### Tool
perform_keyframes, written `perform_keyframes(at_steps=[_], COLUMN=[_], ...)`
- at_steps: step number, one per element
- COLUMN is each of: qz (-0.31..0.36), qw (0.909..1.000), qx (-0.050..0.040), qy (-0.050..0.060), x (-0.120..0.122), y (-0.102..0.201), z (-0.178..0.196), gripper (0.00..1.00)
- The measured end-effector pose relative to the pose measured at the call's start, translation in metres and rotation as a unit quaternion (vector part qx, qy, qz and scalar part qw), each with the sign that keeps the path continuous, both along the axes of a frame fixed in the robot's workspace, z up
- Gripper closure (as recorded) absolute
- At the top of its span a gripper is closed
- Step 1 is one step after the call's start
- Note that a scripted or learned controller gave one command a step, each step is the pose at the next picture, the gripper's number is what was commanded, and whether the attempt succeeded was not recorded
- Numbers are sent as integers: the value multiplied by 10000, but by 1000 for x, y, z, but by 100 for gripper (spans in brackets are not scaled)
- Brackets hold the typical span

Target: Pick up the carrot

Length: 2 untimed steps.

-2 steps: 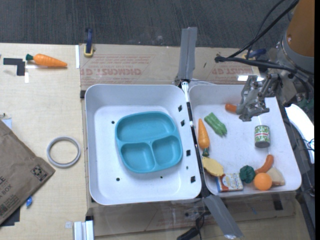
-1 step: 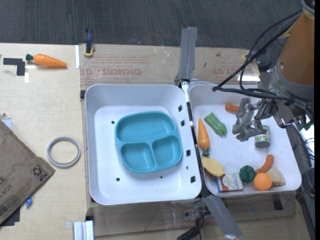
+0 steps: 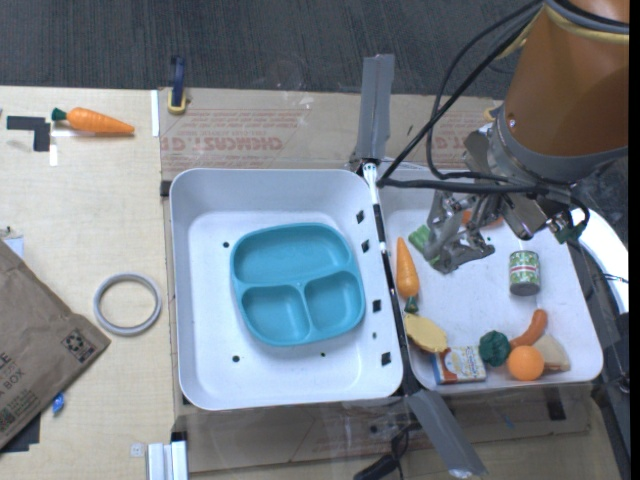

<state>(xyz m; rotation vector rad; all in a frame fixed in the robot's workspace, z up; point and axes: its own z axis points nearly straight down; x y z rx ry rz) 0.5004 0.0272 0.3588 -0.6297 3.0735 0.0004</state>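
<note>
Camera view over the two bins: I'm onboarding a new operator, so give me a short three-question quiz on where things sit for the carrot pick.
1. True or false: the carrot in the right bin lies against that bin's left wall.
2. Multiple choice: what lies in the left bin? A) a green can B) a blue divided tray C) a roll of tape
3. Fill in: the pincer hovers to the ____ of the carrot in this view.

Key: 1 true. 2 B, the blue divided tray. 3 right.
</note>
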Motion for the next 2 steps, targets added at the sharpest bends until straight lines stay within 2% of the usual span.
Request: perform_keyframes(at_steps=[1,2], qz=[104,88], qw=[9999,10000], qx=[-2,2], qy=[-5,-31], x=[30,32], y=[-33,-33], z=[73,83], gripper=[100,100])
